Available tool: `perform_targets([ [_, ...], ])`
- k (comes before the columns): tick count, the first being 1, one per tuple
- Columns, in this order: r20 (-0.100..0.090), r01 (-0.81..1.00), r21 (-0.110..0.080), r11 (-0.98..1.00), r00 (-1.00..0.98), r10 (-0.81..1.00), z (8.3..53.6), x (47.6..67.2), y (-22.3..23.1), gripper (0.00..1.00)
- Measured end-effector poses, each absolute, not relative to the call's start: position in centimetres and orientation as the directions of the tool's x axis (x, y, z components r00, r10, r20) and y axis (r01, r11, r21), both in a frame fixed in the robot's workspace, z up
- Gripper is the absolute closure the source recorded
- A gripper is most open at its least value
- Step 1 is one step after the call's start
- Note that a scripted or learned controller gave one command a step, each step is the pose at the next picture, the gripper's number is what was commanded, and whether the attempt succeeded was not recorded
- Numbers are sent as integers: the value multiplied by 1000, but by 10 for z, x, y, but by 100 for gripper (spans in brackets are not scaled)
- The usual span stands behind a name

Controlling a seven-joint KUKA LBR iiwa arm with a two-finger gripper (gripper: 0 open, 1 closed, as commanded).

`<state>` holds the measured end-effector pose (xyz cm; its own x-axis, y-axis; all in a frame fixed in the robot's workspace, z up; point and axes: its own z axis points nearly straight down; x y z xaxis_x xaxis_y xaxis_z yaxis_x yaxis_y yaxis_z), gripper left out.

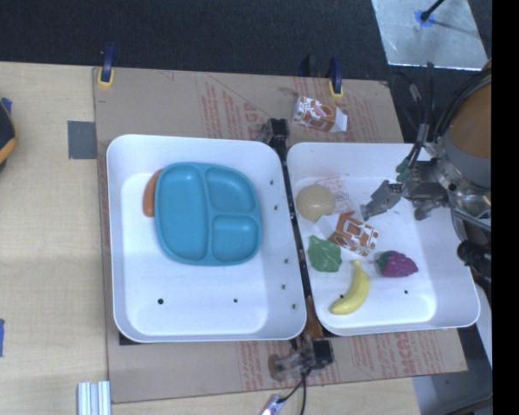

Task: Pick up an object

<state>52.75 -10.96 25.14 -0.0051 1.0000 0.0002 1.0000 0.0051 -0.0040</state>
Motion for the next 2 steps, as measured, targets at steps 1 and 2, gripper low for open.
perform_targets([
  [1, 0, 1000, -5, 6, -6, 1000, 160, 475, -128, 0],
  [2, 0, 1000, -5, 6, -6, 1000, 91, 475, -94, 0],
])
